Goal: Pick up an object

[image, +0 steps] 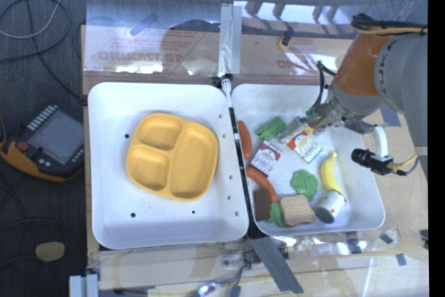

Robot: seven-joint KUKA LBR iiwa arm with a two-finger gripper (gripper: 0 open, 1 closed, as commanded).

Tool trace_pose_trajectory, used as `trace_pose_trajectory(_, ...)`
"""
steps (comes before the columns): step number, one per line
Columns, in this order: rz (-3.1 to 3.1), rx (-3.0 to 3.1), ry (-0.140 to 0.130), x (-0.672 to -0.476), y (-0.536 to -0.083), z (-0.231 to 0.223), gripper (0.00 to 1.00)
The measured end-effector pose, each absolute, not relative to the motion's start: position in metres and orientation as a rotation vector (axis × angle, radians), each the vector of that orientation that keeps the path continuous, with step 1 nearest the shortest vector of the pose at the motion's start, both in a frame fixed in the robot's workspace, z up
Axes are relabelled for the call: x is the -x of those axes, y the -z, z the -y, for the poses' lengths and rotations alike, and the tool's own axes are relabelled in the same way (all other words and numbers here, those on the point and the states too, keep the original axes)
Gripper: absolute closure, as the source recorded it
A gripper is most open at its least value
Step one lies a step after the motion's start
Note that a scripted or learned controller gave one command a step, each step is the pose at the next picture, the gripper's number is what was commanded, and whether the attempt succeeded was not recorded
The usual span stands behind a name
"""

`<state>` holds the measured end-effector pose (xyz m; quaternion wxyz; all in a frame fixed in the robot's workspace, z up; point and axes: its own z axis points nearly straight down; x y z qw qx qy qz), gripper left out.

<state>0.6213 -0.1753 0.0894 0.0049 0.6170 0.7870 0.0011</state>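
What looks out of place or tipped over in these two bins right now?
Nothing looks spilled or broken. The small white cup in the right bin lies on its side beside the banana, and the toy foods there are jumbled loosely. In the left bin, the yellow divided plate sits slightly rotated.

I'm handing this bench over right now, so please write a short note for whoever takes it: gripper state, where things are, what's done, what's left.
Gripper: low over the upper part of the right bin, beside the small carton.
Right bin holds the banana, red packet, green pieces, sandwich, a small cup and two sausages along the left wall.
Left bin holds the yellow divided plate.
Done: no object seen lifted.
Left: grasp one object and lift it.
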Motion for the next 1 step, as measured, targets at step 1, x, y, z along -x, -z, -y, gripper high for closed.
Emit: trace_pose_trajectory(1,-2.464,-1.933,-0.008,-0.6221,-0.0999,0.1745,1.00)
